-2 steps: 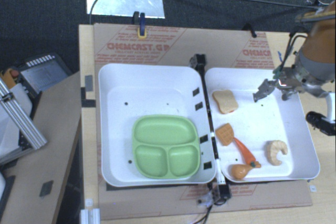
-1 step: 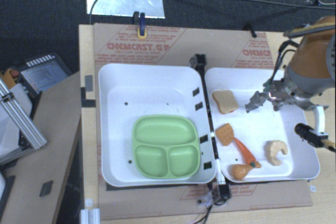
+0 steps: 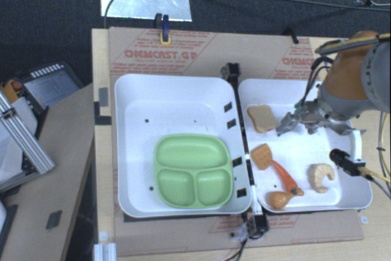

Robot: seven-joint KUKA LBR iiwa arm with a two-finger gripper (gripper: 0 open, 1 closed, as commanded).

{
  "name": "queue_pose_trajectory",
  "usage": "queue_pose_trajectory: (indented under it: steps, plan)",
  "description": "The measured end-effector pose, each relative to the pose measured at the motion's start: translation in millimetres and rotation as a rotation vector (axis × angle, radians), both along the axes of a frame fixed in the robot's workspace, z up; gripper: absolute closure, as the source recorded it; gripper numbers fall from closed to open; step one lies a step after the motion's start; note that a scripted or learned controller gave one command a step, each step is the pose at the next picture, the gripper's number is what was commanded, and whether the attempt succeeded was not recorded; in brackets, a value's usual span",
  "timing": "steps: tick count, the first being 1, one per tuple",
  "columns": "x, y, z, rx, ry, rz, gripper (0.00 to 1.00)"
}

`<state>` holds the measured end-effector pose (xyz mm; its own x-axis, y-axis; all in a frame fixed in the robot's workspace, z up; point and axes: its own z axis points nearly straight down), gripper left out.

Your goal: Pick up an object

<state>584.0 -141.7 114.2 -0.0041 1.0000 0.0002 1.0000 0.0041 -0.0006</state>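
arm: grey metal with an orange band [image 3: 347, 73], reaching in over the right bin's far edge.
gripper [image 3: 292, 125]: dark grey and angular, low over the right bin, tips just beside the bread slice; nothing shows between them, and whether they are apart or together cannot be told.
landmark, right bin [image 3: 360, 189]: shallow white tray of smooth plastic with rounded corners.
bread slice [image 3: 262, 118]: flat, tan, with a rounded top, in the right bin's far left part.
waffle piece [image 3: 261, 156]: small, orange-brown, squarish and ridged, by the right bin's left wall, nearer than the bread slice.
carrot [image 3: 286, 176]: slim orange taper with a green tip, lying slantwise in the near left part of the right bin, touching the waffle piece.
pear [image 3: 280, 198]: smooth, golden brown, bulbous, at the right bin's near edge, just beside the carrot's tip.
croissant [image 3: 321, 176]: pale cream, curled, ridged, in the right bin's near right part.
left bin [image 3: 131, 150]: same white plastic, touching the right bin's left wall.
green plate [image 3: 193, 170]: matte, rounded, three compartments, in the left bin's near half.
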Motion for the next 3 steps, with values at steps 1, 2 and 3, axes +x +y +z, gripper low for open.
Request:
queue_pose_trajectory:
  steps: [1,2,3]
  plan:
    - [1,0,-30,0.000,-0.001,-0.003,0.00]
    - [2,0,-19,-0.001,-0.004,-0.003,1.00]
    - [9,-8,40,-0.002,-0.007,-0.001,1.00]
